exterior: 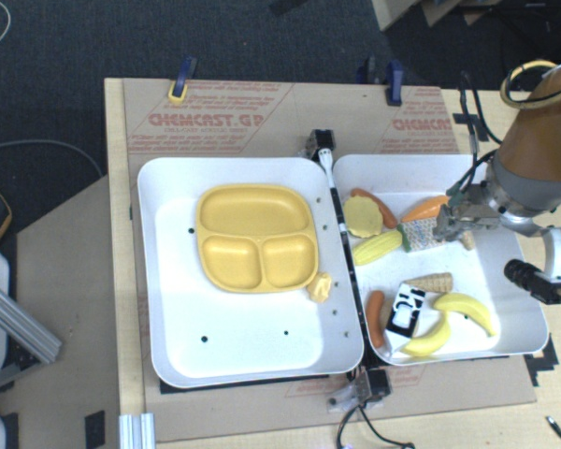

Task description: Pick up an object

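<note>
My gripper [454,230] hangs low over the right bin [505,274], near its back middle. Just left of it lie an orange carrot [424,209] and a grey-green block [418,236]; whether it touches either is unclear. Farther left are a yellow corn cob [376,247], a pale yellow round piece [363,216] and an orange-red sausage [383,210]. Toward the front lie a waffle cone [431,282], two bananas [467,311] [424,341], a black-and-white box [406,310] and a red sausage [375,317].
The left bin [168,279] holds a yellow divided plate [257,237] and a small yellow piece [320,288] by its right wall. The arm [535,148] rises from the right bin's right side. Clamps [179,80] [394,80] stand at the board's back edge.
</note>
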